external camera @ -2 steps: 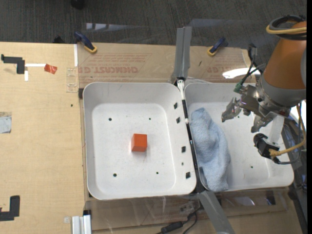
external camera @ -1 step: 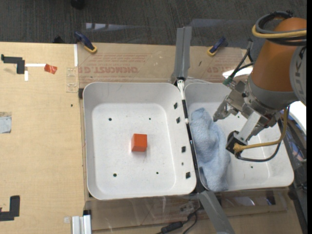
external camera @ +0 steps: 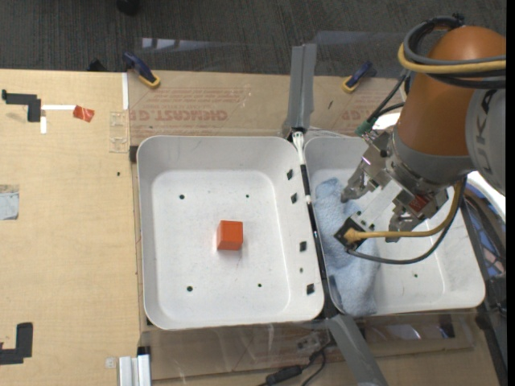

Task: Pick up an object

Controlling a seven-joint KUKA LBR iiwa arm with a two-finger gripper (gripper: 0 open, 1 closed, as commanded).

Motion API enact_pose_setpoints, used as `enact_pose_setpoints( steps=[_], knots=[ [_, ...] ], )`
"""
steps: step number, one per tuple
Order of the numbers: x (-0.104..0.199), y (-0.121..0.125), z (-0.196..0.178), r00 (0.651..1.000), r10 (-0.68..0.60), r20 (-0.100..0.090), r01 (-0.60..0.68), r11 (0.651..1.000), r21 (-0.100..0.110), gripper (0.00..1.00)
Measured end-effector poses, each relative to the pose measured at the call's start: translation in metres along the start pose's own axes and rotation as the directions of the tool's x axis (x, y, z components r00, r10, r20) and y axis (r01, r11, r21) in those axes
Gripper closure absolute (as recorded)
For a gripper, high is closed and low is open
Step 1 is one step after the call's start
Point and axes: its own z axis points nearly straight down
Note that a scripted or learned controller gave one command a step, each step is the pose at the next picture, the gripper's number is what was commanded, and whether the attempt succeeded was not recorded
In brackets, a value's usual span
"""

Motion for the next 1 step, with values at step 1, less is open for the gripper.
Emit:
enact_pose_setpoints(
  steps=[1],
  knots=[
    [0.0222, -0.0273, -0.1324, 1.0, -0.015, 0.0, 0.015, 1.0, -0.001, 0.0]
  ],
)
